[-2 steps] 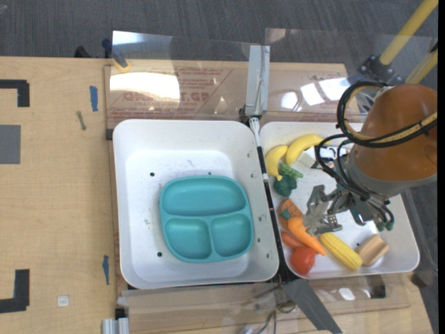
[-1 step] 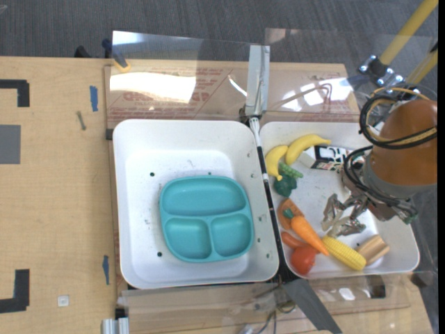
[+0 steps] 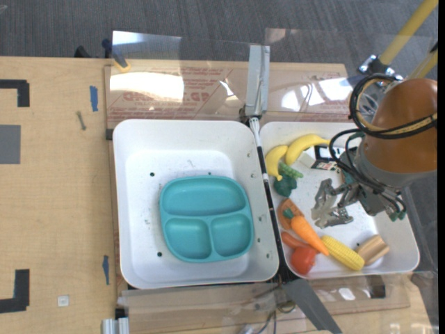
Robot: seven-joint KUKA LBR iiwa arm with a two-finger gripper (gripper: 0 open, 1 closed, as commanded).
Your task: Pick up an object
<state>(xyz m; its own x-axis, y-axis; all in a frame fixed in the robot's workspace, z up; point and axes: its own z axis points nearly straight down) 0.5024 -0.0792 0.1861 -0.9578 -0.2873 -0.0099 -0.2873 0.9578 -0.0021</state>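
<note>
At right of frame, the hand (image 3: 332,204) hovers low in the right bin (image 3: 403,245), fingers apart and gripping nothing, just above the carrot (image 3: 306,232), corn cob (image 3: 341,251) and wooden cylinder (image 3: 372,248).

Saw a teal three-compartment plate (image 3: 205,218) lying flat in the left white bin (image 3: 139,152), near its front wall. Noted a brown cardboard sheet (image 3: 49,186) just beside that bin, bearing blue tape strips (image 3: 93,97) and black corner marks (image 3: 19,92). Spotted a glossy clear panel (image 3: 174,82) behind, grey carpet (image 3: 208,5) beyond.
</note>
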